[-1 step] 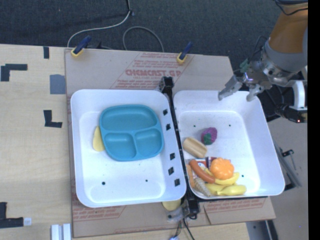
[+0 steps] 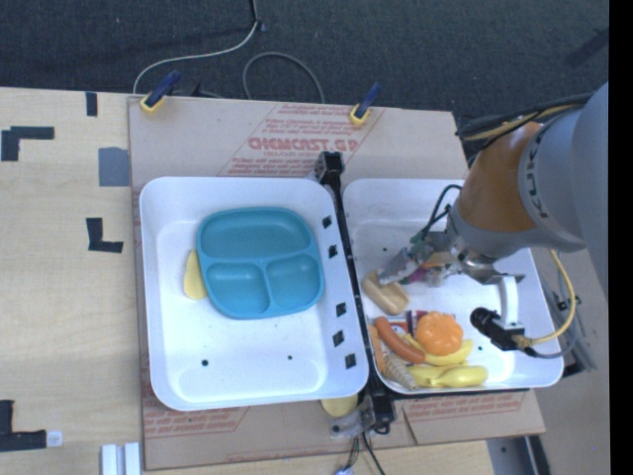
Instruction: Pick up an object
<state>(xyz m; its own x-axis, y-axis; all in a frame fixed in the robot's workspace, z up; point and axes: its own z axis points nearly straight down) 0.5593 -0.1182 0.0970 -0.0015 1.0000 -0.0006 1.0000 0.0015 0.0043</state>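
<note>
Now the arm reaches low into the right bin; gripper, grip unclear, just above the bread roll.

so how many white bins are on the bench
2. The left bin holds a blue divided plate with a yellow item at its left edge. The right bin holds toy food, with the pincer reaching in.

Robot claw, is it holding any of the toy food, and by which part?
I can't tell. The gripper is down in the right bin near the bread roll, but nothing shows clearly in it.
</note>
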